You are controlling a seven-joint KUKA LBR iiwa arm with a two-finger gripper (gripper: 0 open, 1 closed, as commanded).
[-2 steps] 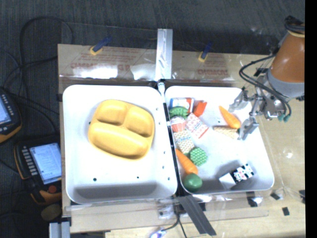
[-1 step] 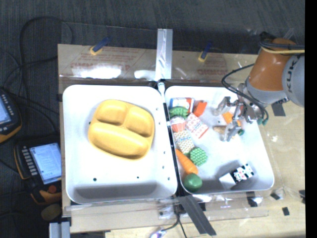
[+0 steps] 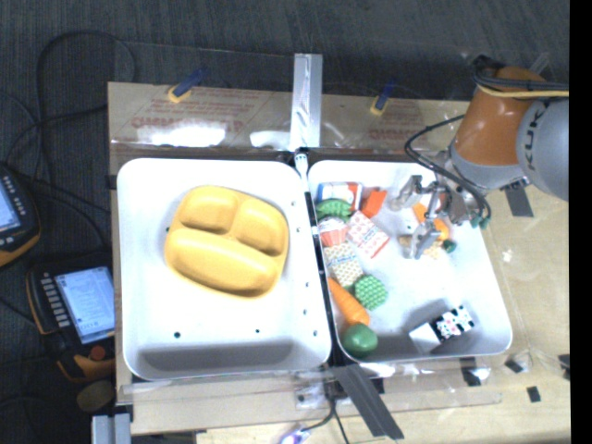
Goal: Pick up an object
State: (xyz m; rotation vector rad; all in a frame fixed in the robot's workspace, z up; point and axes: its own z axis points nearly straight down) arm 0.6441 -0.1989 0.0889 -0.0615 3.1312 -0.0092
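Observation:
My gripper (image 3: 415,217) is low in the upper right part of the right bin (image 3: 481,276), and it stands open. One silver finger (image 3: 405,192) points toward the bin's back, the other finger (image 3: 423,242) toward its front. A small orange piece (image 3: 421,213) lies in the gap between them, and I cannot tell whether they touch it. An orange and green bit (image 3: 447,241) sits just right of the fingers. Along the bin's left side lie checkered packets (image 3: 366,239), a carrot (image 3: 347,303), a green ball (image 3: 361,340) and a knobbly green piece (image 3: 371,291).
A yellow divided tray (image 3: 227,239) lies in the left bin (image 3: 148,331). A black-and-white block (image 3: 454,322) and a white block (image 3: 425,333) sit at the right bin's front. Red, orange and green items (image 3: 339,195) crowd its back left corner. Cables (image 3: 435,137) hang by the wrist.

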